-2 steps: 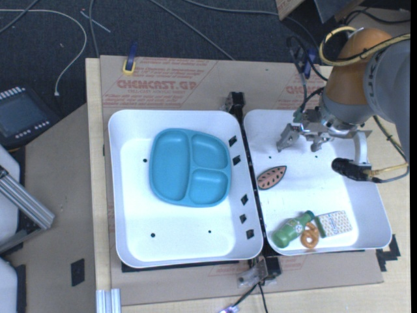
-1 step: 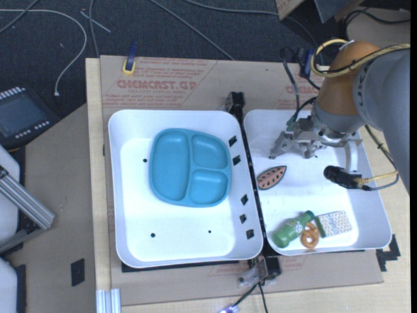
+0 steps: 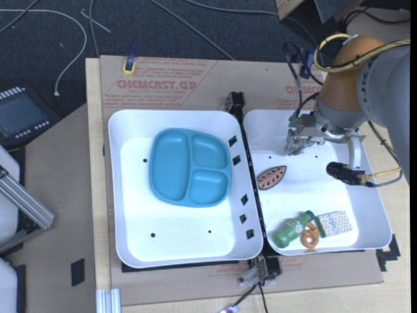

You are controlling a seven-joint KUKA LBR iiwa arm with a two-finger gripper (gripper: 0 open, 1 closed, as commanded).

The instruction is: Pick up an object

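Observation:
My gripper (image 3: 296, 143) hangs over the upper part of the right bin (image 3: 365, 201), its fingers pointing down near the bin floor. Nothing shows between them. A brown leaf-shaped object (image 3: 271, 176) lies below and to the left of the gripper, close to the divider. At the bin's front lie a green bottle-like object (image 3: 288, 231), an orange ring-shaped pretzel (image 3: 310, 236) and a small patterned white packet (image 3: 335, 222), clustered together.
The left bin (image 3: 130, 220) holds a blue divided plate (image 3: 190, 167) in its upper middle. Black clips line the divider between the bins. The grey arm with its orange band (image 3: 348, 77) comes in from the upper right.

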